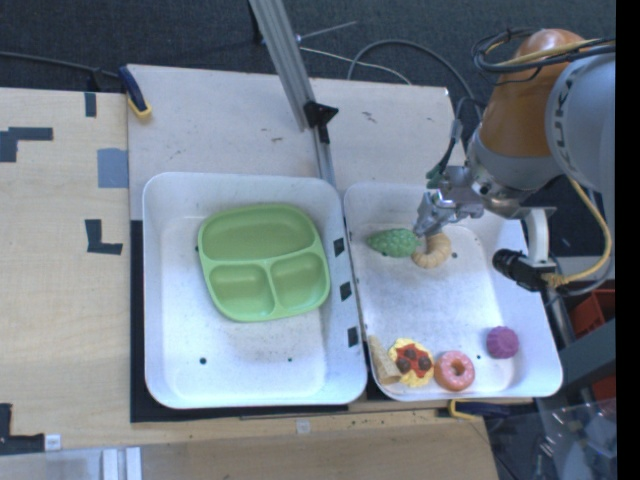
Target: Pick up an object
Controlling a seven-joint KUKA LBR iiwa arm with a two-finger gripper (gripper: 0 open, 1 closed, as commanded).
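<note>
Gripper point(432, 224) low in right bin point(520, 368), far side, over croissant point(434, 252) beside green toy point(395, 242); finger state unclear. Donut point(456, 370), pizza slice point(408, 360), purple ball point(502, 342) near edge. No readable writing.

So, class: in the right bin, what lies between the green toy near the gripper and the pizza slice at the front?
Bare white bin floor in the camera view; nothing lies between the green toy and the pizza slice.

In the right bin, a bumpy green toy point(393, 242) lies on its side touching a tan croissant-like piece point(434, 251) (both near the far wall). Along the near edge sit a pizza slice point(405, 360), a pink-frosted doughnut point(455, 370) and a purple lump point(502, 342).
</note>
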